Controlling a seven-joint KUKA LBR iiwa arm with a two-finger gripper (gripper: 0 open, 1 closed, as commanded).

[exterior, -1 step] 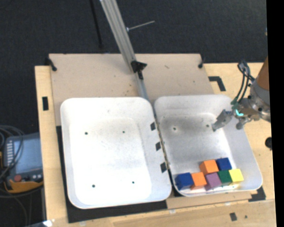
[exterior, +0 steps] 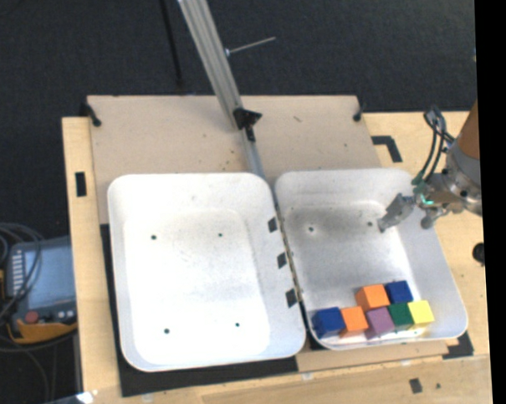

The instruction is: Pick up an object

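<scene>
I count seven cubes: two blue [exterior: 327,321] [exterior: 398,292], two orange [exterior: 373,296] [exterior: 354,319], one purple [exterior: 379,320], one green [exterior: 401,314] and one yellow [exterior: 420,313]. There are two bins, and one arm [exterior: 465,167] coming in at three o'clock.

The claw [exterior: 412,212] hangs over the right bin [exterior: 336,193], toward its two o'clock corner. I see one grey finger [exterior: 393,212] slanting toward eight o'clock and another [exterior: 427,217] beside it, with a clear gap between them, so the claw stands apart. I see nothing between the fingers, and whether they touch the bin floor I cannot tell.

All seven cubes sit in the right bin, packed along its six o'clock wall, well apart from the claw. From the left along the front row I read blue, orange, purple, green, yellow; the second orange and second blue sit just behind, at twelve o'clock of the purple and green. The left bin [exterior: 136,210] lies beside it on the surface [exterior: 79,246]; I see only small dark dots on its floor.
</scene>
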